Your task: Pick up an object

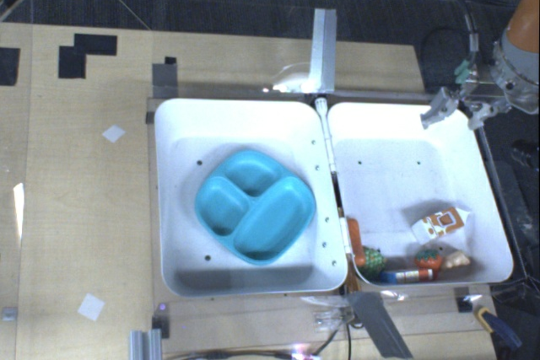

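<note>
Robot arm hovers at the right bin's [380,131] far corner

Its gripper [456,112] hangs released, grasping nothing; small objects [422,253] lie near the front wall.

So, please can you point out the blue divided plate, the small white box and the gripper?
blue divided plate [255,205]: camera view, on the ridge where its compartments meet.
small white box [440,222]: camera view, on its printed top face.
gripper [460,112]: camera view, midway between its fingertips.
</note>
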Available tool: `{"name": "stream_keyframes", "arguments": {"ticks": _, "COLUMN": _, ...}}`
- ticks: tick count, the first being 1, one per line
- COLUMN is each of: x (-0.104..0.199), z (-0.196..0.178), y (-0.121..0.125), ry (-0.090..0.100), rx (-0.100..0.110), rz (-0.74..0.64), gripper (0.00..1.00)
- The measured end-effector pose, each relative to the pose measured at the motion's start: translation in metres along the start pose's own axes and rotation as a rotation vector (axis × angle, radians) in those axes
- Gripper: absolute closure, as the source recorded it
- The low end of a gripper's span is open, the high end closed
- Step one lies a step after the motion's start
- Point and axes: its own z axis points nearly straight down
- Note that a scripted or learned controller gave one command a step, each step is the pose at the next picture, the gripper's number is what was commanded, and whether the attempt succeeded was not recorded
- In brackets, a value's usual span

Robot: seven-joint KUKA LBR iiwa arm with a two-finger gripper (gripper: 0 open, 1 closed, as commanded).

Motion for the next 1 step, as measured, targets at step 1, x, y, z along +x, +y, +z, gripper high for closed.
{"name": "stream_keyframes", "arguments": {"ticks": 1, "x": 0.0205, "z": 0.1738, "y": -0.0393, "ry": 0.001, "rx": 0.003, "rz": 0.161, "gripper": 0.0}}
